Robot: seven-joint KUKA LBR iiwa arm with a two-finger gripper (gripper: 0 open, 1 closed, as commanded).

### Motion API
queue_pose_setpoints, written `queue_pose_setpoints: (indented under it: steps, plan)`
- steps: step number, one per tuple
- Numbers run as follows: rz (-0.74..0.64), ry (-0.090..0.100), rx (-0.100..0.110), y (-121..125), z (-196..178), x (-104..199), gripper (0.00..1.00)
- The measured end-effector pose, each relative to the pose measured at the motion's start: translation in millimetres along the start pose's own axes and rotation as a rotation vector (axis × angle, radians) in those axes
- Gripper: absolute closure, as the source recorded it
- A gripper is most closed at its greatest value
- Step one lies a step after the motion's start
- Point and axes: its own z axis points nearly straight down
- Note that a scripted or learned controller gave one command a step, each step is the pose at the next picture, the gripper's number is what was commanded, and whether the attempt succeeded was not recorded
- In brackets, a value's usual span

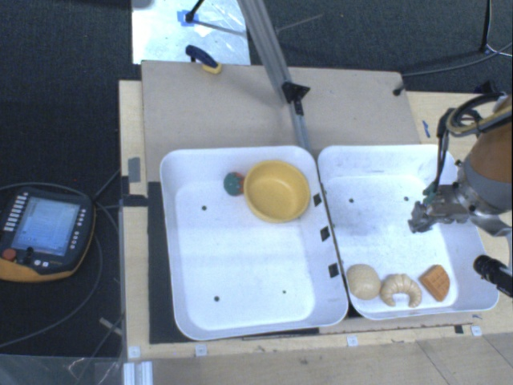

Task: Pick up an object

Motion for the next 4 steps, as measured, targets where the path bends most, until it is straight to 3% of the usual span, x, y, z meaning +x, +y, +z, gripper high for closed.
queue_pose_setpoints:
  steps: [2,4]
  plan:
    - [0.001,0.000,0.003,-0.8,-65.8,-0.9,1.00]
    - [-0.004,0.001,0.006,54.3,-46.2,90.4,1.00]
